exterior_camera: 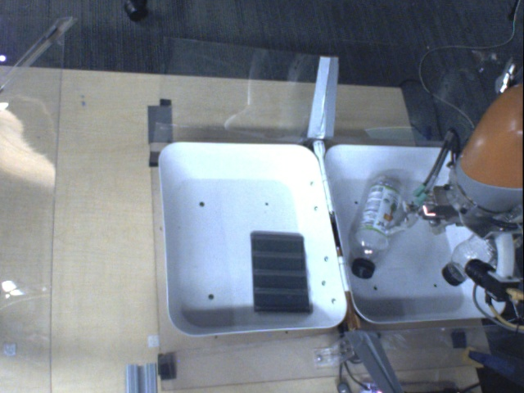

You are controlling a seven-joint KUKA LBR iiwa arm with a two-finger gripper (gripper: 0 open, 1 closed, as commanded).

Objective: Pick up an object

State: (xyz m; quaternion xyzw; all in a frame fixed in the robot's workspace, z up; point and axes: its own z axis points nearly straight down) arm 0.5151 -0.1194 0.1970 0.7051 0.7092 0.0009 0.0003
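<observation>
A pale wooden bench [90,244] carries two white bins [180,219]; dark carpet [246,11] lies beyond. Whether the pincer [422,211] near the bottle [375,219] is open cannot be told.

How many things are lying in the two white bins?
2. A black ridged block lies in the left bin, toward its near edge. A clear plastic bottle with a black cap lies in the right bin. The arm may hide more there.

robot lab: wooden bench [98,244], twin white bins [188,178], clear acrylic shields [33,137], loose cabling [446,64].
</observation>
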